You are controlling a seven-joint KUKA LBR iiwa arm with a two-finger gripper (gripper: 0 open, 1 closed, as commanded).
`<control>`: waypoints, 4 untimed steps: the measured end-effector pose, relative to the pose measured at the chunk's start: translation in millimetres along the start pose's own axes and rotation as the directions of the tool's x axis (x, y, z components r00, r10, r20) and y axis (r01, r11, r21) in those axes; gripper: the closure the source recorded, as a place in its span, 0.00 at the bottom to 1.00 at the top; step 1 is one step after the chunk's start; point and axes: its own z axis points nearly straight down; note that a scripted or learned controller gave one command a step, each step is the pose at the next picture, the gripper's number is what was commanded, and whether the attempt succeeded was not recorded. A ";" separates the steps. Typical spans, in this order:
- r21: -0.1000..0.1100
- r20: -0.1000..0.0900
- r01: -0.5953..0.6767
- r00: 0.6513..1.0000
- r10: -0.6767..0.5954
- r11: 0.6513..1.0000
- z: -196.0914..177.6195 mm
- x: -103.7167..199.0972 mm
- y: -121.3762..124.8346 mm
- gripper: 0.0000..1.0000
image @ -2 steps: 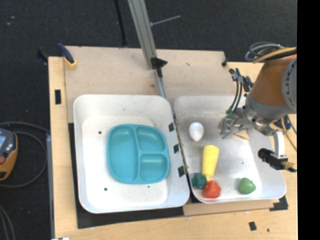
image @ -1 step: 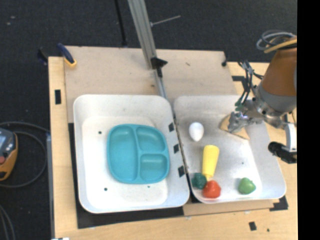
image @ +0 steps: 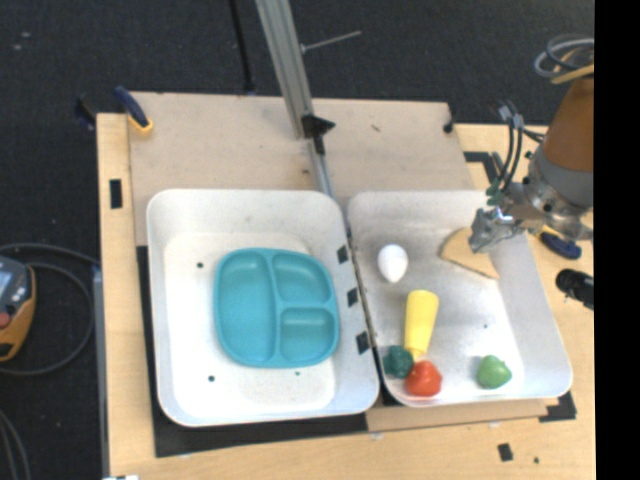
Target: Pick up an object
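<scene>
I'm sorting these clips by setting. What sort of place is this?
Most likely a robotics lab test bench, not a kitchen: two white bins sit on a plywood bench, toy-like items such as a teal divided plate and a yellow piece lie in them, and loose cables trail over dark carpet.

- Bench: tan board top on dark floor.
- Left bin: white, shallow. Teal tray with compartments lies flat near its middle.
- Right bin: white, touching the left bin along the middle seam.
- Metal post: slants up from behind the bins, checker tag on its end.
- Clamp: blue and yellow, at the bench's far left corner.
- Cables: loop on the floor at left, beside an orange-edged device.
</scene>
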 end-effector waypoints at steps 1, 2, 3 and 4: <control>0.003 -0.003 0.005 1.000 -0.005 1.000 -10.2 51.4 11.3 1.00; 0.005 -0.003 0.004 1.000 -0.004 1.000 -12.8 93.9 23.1 1.00; 0.006 -0.002 0.004 1.000 -0.004 1.000 1.4 146.4 37.6 1.00; 0.005 -0.003 0.004 1.000 -0.004 1.000 13.7 197.1 48.7 1.00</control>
